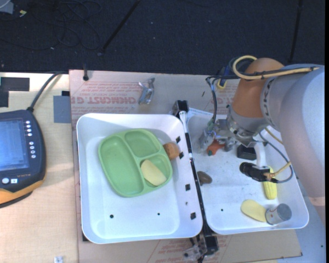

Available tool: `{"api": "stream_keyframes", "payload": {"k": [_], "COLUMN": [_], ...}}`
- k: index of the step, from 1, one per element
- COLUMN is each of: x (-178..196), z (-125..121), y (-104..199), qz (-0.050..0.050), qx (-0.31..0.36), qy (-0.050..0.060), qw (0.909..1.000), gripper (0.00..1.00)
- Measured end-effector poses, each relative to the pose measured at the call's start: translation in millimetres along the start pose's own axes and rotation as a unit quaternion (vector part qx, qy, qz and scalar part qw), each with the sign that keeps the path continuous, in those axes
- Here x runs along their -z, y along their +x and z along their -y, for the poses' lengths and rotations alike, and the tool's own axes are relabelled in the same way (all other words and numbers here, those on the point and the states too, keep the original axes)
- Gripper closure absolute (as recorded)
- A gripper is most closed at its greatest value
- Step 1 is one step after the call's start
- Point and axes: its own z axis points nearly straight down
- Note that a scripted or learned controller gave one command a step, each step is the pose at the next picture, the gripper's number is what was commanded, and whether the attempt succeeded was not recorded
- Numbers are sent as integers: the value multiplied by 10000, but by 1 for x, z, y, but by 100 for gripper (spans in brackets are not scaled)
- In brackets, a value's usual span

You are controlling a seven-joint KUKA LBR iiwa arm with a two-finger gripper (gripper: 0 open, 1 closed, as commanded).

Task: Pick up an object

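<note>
Pincer and wrist hung low over the upper left corner of the right bin, the grey arm and its orange band running away from it up and to the right. We could not tell whether the pincer was spread or pressed together, for the wrist hid that part. A small red bit showed right at the pincer's tip, touching it or just under it; we could not tell whether it was pinched. Below the pincer and a little to its left a brown lump lay on the bin floor, apart from the tip. Well below and to the right of the pincer we saw a yellow cob, and farther down a pale yellow piece just beside a grey cylinder, the two close enough that they seemed to touch. Left of the pincer, past the black rail between the bins, an orange-brown lump sat in the left bin against the edge of a green plate. A yellow slice lay in the plate's lower right compartment. Far left of the pincer, outside both bins, a tablet rested on the bench.
</note>
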Motion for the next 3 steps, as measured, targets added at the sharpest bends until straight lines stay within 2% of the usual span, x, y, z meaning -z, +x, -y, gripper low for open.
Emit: {"api": "stream_keyframes", "payload": {"k": [1, 2, 3], "x": [1, 0, 1], "z": [-4, -5, -3], "y": [-95, -13, -117], "qz": [24, -14, 28], "qx": [-45, 0, -52], "qy": [9, 28, 15], "qw": [10000, 10000, 10000], "gripper": [0, 0, 0]}}
